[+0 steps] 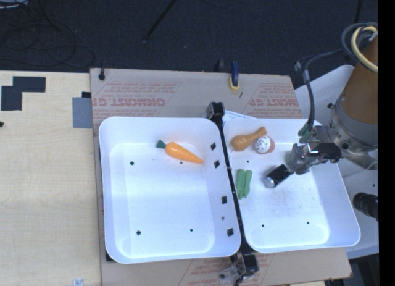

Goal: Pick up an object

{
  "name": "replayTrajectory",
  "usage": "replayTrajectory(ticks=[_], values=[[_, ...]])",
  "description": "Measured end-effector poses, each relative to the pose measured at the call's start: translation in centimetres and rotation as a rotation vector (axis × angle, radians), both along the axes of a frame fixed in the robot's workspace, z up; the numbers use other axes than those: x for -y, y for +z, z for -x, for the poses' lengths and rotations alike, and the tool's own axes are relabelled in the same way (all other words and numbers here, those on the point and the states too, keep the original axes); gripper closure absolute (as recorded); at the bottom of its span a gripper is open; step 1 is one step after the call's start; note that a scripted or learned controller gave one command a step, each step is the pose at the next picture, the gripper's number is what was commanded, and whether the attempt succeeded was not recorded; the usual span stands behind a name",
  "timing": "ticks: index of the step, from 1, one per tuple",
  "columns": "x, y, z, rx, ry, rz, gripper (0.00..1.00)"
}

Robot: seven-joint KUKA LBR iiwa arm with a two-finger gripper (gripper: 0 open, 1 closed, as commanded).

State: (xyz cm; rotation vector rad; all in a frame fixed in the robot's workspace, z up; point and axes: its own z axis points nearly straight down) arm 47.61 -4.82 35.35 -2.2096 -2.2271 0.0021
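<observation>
My gripper (pixel 300 160) is low over the right bin (pixel 333 229), near its right-hand middle, on the grey arm with the orange band. A short black piece with a grey end (pixel 277 176) lies slanted just below and left of the gripper, touching or nearly touching it; I cannot tell whether it is held. A tan drumstick-shaped toy (pixel 248 139) and a small white ball (pixel 264 146) sit at the bin's far side, left of the gripper. A green object (pixel 244 183) lies by the divider. An orange carrot (pixel 181 151) rests in the left bin (pixel 123 217).
A black divider strip (pixel 225 180) runs between the two bins. Cardboard (pixel 160 96) lies under both bins. A blue and yellow clamp (pixel 234 76) sits at the cardboard's far edge. Cables hang beside the arm at the right.
</observation>
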Motion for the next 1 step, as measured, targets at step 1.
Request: replayTrajectory(ticks=[1], values=[[5.18, -3.32, 0.14, -0.003, -0.013, 0.003, 1.00]])
